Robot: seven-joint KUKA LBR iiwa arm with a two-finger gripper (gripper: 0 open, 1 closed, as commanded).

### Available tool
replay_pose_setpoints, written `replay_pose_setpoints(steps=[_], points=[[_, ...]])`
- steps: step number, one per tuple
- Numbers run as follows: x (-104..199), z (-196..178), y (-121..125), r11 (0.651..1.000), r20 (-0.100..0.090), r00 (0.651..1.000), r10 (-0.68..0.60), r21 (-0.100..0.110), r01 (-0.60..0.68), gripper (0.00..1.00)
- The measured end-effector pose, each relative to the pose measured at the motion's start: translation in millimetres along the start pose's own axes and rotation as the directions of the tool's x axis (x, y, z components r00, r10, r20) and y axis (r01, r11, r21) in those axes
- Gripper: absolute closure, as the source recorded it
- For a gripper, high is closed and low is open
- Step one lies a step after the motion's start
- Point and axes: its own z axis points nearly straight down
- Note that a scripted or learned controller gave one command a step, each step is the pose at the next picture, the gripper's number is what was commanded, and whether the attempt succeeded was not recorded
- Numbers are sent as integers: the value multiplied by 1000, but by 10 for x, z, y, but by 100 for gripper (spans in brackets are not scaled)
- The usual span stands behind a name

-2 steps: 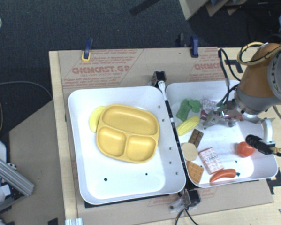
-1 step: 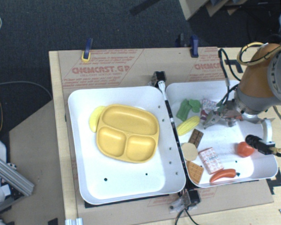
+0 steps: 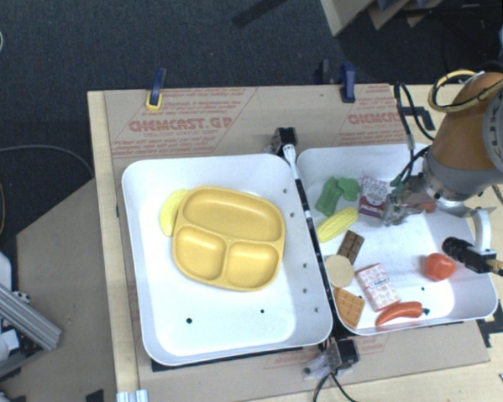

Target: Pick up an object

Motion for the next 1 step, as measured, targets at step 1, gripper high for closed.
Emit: replay_pose_setpoints(steps=[1], points=[[44, -621, 66, 1000, 3, 1000, -2, -7, 2, 100]])
